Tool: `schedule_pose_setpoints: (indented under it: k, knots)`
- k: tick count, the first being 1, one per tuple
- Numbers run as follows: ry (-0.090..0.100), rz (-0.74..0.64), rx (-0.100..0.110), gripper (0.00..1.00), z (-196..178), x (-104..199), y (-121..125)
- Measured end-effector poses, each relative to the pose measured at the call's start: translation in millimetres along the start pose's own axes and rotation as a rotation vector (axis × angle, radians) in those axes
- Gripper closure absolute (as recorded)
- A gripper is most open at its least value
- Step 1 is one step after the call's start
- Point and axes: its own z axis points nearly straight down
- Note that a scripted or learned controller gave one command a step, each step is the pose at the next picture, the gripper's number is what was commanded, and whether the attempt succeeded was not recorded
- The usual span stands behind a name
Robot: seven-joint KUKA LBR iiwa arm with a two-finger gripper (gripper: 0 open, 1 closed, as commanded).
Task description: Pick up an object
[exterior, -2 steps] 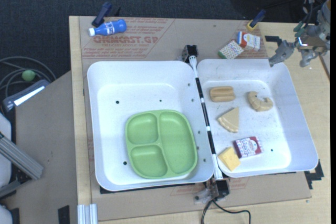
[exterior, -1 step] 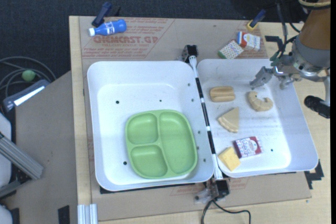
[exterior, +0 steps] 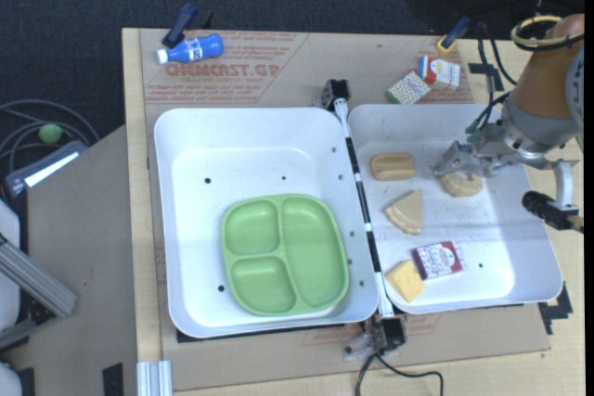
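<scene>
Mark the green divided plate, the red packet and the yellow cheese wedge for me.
green divided plate (exterior: 283,253): camera view, on the ridge where its compartments meet.
red packet (exterior: 437,260): camera view, middle of its printed face.
yellow cheese wedge (exterior: 405,280): camera view, centre of its top face.

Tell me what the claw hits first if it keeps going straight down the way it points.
Probably the tan food piece right beneath the claw in the right bin; depth is unclear from this slanted view.

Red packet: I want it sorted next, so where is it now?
The red packet lies in the right bin, near its front edge, right beside the yellow cheese wedge and below the tan wedge.
</scene>
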Motion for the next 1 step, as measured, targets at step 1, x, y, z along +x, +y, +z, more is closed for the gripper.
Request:
schedule_pose_setpoints:
  k: [1]
  knots:
    - [-0.001, 0.000, -0.005, 1.00, -11.9, 0.2, 1.7]
